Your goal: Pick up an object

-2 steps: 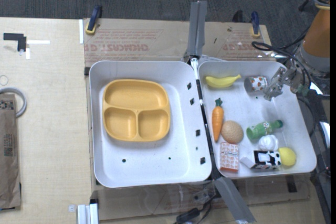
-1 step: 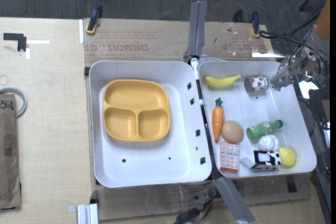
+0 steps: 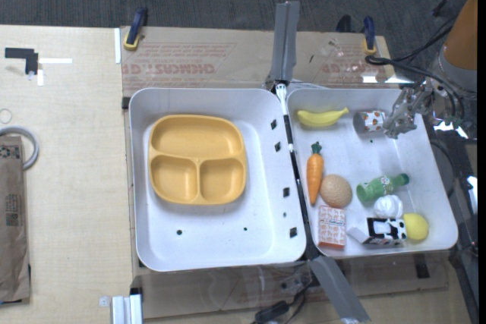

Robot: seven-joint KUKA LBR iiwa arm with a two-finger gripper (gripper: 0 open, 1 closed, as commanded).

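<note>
The gripper (image 3: 400, 117) hangs low beside the small can (image 3: 371, 120), maybe to grab it; I cannot tell its jaws.

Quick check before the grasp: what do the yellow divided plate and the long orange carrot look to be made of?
The yellow divided plate looks like moulded plastic, matte: uniform colour, rounded rims. The long orange carrot seems a plastic toy, given its smooth, evenly coloured surface, though real produce can't be ruled out.

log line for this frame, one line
phase: reaching | gripper: over right bin, back corner, beside small can | held: nothing seen | nearby: banana | left bin: yellow tray
</note>
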